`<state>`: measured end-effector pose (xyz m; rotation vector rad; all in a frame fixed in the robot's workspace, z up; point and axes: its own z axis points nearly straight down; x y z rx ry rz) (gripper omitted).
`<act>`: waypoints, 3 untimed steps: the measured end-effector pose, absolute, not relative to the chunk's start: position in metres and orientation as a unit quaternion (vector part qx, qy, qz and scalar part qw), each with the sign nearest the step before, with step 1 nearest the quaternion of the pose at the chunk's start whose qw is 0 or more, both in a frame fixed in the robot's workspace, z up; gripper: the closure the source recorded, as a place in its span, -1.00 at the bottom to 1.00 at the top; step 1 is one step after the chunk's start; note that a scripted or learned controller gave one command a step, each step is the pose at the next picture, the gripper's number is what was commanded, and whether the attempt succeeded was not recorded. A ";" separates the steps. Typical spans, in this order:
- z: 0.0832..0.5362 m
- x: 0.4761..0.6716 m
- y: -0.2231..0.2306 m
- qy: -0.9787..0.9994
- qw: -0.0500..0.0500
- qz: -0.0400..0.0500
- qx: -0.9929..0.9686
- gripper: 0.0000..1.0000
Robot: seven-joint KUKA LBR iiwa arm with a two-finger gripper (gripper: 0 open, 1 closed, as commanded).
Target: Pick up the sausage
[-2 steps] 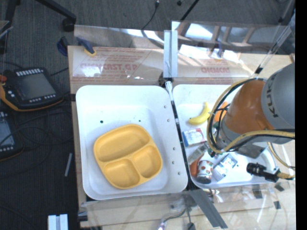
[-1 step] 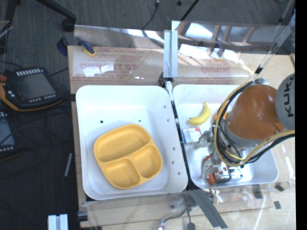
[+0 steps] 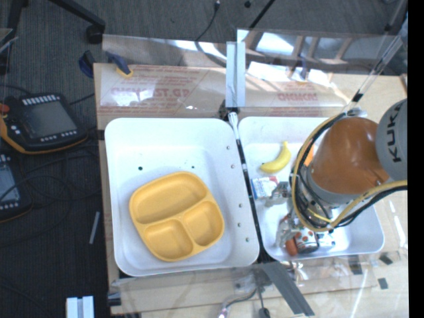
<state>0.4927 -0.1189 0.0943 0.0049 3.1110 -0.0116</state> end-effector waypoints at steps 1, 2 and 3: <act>0.094 0.492 -0.114 1.000 0.015 -0.004 0.005 -1.00; 0.094 0.492 -0.102 1.000 0.014 -0.004 0.001 -1.00; 0.094 0.492 -0.102 1.000 0.014 -0.002 0.005 -1.00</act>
